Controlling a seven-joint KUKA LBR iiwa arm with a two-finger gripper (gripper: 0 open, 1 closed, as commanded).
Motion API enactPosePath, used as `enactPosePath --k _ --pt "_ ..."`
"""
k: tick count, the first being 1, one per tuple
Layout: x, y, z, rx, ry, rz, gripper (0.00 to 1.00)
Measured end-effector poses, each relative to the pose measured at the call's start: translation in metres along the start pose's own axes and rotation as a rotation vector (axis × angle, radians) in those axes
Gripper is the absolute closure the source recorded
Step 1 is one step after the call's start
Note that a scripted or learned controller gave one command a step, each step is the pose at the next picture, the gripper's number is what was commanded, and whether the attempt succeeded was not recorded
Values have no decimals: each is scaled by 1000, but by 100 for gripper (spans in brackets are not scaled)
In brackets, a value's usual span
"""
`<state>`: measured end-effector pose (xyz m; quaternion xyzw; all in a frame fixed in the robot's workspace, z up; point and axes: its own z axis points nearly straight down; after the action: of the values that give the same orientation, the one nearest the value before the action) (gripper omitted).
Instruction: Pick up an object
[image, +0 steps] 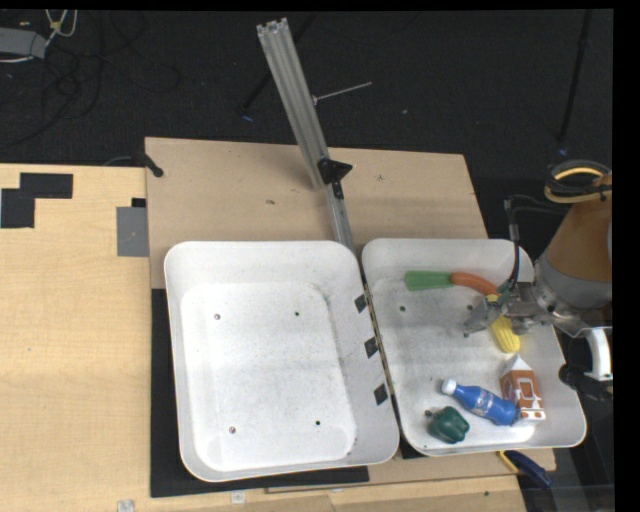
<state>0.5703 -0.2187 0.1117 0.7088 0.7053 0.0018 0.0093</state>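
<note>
From my overhead feed, I see the arm (578, 262) reaching in from three o'clock, its gripper (497, 312) low inside the right bin (420, 262) just beside a yellow corn-shaped toy (507, 337); how far it is open I cannot tell. Around it lie a smooth carrot toy (450, 282) at twelve o'clock, and a blue plastic bottle (481, 401), a boxy red-and-white item (525, 392) and a rounded green pepper toy (448, 425) toward six.

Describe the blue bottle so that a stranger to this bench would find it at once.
Start at the right bin of the two white ones and look along its near edge. The blue bottle lies on its side there, white cap pointing left, between a dark green pepper and an orange-and-white packet. It is the only blue thing in that bin.
</note>
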Motion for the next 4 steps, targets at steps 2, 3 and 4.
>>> enactPosePath --k 2,3,4 --pt "-3 -6 -68 13 9 3 100" --pt "-2 -6 -110 13 10 -7 100" --pt "-3 -4 -164 11 9 -7 100"
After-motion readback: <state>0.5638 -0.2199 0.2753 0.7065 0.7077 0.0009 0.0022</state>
